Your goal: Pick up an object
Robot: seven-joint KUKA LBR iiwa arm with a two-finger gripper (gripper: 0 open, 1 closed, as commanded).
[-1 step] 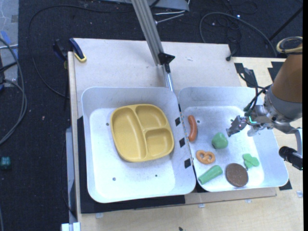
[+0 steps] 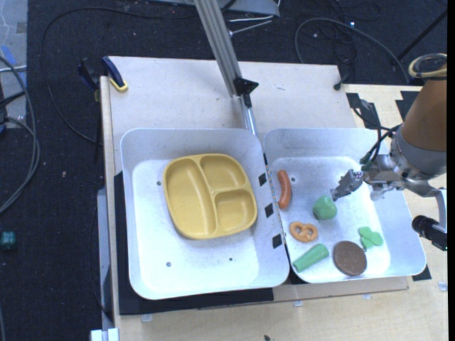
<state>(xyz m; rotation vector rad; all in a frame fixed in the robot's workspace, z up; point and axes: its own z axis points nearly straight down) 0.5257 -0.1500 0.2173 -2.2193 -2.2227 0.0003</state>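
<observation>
Yellow divided tray point(image 2: 210, 195) lies in the left bin point(image 2: 146, 261). In the right bin point(image 2: 398, 258), from left: a sausage point(image 2: 284, 189) along the left wall, a pretzel point(image 2: 303, 231) below it, a green cylinder point(image 2: 311, 257), a green ball point(image 2: 325, 208), a brown disc point(image 2: 350, 257), and a small green piece point(image 2: 370, 237). The gripper point(image 2: 347, 184) hovers just above and right of the ball, nothing visibly between its fingers; whether they are spread I cannot tell.
</observation>
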